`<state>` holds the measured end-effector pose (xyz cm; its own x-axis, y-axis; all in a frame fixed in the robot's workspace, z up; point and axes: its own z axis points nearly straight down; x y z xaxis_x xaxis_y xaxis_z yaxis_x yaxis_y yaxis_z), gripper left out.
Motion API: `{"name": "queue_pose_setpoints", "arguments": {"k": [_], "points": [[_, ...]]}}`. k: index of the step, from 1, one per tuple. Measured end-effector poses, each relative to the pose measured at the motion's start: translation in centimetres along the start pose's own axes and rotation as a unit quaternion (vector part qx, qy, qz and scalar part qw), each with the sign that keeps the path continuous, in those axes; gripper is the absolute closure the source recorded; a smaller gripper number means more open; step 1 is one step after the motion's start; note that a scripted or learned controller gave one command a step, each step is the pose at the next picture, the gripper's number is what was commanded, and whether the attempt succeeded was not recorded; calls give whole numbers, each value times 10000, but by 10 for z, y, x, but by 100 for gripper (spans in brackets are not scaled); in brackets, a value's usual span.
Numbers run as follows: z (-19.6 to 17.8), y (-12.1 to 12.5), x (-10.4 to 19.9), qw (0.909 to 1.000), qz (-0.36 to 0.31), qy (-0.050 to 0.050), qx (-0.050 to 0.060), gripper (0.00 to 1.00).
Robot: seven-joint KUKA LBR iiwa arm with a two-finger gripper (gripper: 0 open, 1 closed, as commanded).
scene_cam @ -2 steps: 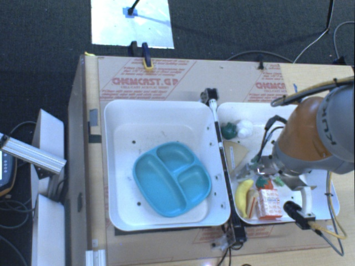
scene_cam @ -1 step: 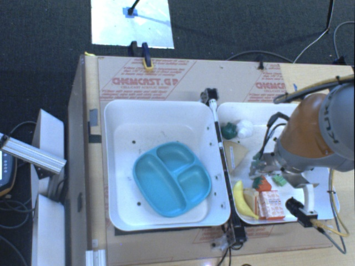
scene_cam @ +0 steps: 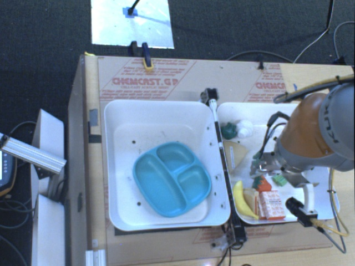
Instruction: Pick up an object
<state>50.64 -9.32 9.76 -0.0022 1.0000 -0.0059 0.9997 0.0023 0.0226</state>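
2 white bins (scene_cam: 119, 148) sit on a printed bench (scene_cam: 166, 79) above dark carpet (scene_cam: 44, 26).

Even, bright overhead light; glare on the foil sheet (scene_cam: 132, 14) (top), soft shadows, perhaps slightly blurred throughout.

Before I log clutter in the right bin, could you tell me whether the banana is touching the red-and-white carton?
Touching. In the camera view, the banana lies directly against the left edge of the red-and-white carton, with no gap between them.
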Motion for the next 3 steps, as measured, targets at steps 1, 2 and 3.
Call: {"name": "queue_pose_setpoints", "arguments": {"k": [1, 2, 3], "points": [[-35, -19, -47, 9999, 11, 23, 100, 0], [-152, 57, -98, 10000, -7, 14, 82, 0], [-11, -1, -74, 9999, 7, 33, 120, 0]]}}
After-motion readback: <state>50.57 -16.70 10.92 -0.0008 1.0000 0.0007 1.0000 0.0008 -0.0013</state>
